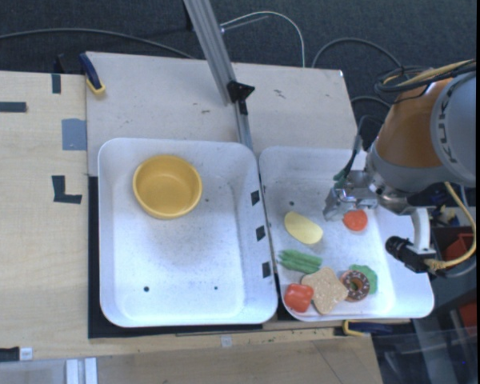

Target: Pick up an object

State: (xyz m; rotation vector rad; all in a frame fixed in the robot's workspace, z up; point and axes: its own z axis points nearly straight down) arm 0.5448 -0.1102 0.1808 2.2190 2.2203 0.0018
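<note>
Overhead slanted view of the table (32,214), which carries two shallow white bins side by side. The left bin (112,294) holds a yellow bowl (167,186), upright, toward its far left corner. The right bin (304,166) holds the loose items: a pale yellow lemon-like piece (303,229) near the middle, a green bean pod (301,260) just below it, a red tomato-like piece (298,297) and a slice of bread (328,290) touching each other at the near edge, and a doughnut (355,284) resting on a green leafy piece (366,277) just to the right of the bread.

The grey arm (456,134) with its orange band (404,134) reaches in from the right and ends above the right bin. The jaws (342,205) point down over the upper middle of that bin. A small orange-red ball (355,221) lies on the bin floor just beside and below the jaws, on their right side, apparently not between them. Whether the jaws are spread or pressed together cannot be told at this angle. The lemon-like piece lies near the jaws on their left, apart from them.

A grey metal pole (212,42) slants across the far side of the table, and a blue and yellow clamp (92,74) sits at the far left corner.
</note>
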